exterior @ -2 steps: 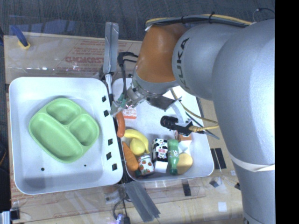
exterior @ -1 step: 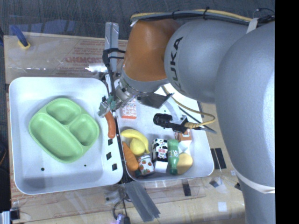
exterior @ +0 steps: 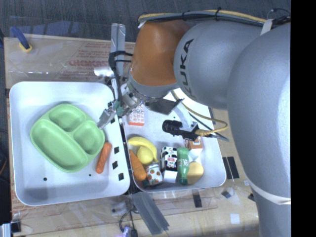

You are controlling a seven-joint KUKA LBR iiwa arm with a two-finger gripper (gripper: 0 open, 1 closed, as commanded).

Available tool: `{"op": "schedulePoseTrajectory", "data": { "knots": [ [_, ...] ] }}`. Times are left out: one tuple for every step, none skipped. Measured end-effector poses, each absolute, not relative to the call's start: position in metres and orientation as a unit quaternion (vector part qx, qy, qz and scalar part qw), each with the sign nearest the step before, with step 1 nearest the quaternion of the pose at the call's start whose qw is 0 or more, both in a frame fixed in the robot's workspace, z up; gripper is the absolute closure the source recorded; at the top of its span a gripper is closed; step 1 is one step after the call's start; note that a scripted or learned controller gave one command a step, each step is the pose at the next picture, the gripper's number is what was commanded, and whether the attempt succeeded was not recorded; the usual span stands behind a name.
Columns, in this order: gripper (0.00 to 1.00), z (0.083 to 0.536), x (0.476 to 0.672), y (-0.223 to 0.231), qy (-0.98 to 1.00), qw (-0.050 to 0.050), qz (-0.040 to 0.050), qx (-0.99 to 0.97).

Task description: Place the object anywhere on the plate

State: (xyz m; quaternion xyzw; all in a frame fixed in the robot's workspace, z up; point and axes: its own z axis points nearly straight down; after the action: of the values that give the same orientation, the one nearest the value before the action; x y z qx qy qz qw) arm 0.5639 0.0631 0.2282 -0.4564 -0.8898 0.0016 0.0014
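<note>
- Two white bins sit side by side on the desk (exterior: 54,58). We see the left bin (exterior: 29,191) and the right bin (exterior: 154,131) touching along a shared middle edge.
- The green plate (exterior: 66,137), split into three compartments, lies flat in the left half of the left bin, and its compartments hold nothing.
- A carrot (exterior: 102,157) lies on the floor of the left bin, just beside the plate's right rim. It is off the plate and closer to the bin's right wall than to its left.
- The end effector (exterior: 109,113) hangs over the upper part of the left bin's right edge, close to the plate's upper right rim and well above the carrot as we look at it.
- We cannot tell whether the end effector is wide or narrow from this slant.
- The grey arm (exterior: 222,58), with its orange band (exterior: 153,53), reaches across the right bin and covers much of that bin's far side.
- A small card with red print (exterior: 137,116) lies near the right bin's upper left corner.
- Crowded along the right bin's near edge we see a banana (exterior: 140,143), another carrot (exterior: 138,168), a cow-patterned block (exterior: 169,158) and a green bottle (exterior: 183,166).
</note>
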Motion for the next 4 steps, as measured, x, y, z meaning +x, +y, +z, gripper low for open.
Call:
{"op": "schedulePoseTrajectory", "data": {
  "knots": [
    [1.0,0.235,0.565,0.063,-0.891,0.003,0.0037,-0.455],
    [1.0,0.354,0.501,-0.014,-0.874,0.001,0.0011,-0.485],
    [1.0,0.424,0.517,-0.093,-0.852,0.001,0.0011,-0.524],
    [1.0,0.44,0.527,-0.192,-0.809,0.001,0.0018,-0.588]
  ]
}}
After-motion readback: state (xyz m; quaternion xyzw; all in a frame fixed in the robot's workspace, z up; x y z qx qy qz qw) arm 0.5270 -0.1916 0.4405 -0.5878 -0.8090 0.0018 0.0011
